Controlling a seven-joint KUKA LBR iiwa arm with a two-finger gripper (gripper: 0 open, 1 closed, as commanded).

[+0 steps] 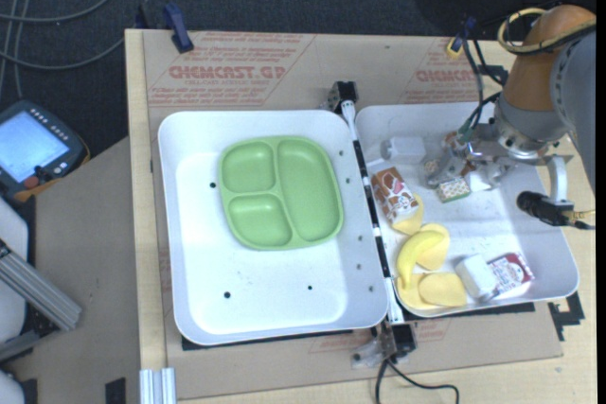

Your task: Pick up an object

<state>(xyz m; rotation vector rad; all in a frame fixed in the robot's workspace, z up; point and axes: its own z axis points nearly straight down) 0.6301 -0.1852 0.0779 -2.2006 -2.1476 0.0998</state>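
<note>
Gripper [453,167], its fingers closed around a small pale-green checkered packet [454,189], sits low over the right bin's [559,253] far half, near a brown-and-white wrapped snack [395,192] by the bin's left edge.

I see even, bright overhead light, no hard glare. The white bins [189,232] left of and under the gripper [453,167] look slightly washed out. Shadows are soft and short, one just below-left of the gripper. Focus is moderate; small items near the gripper are mushy. Dark floor above it loses detail.
</note>
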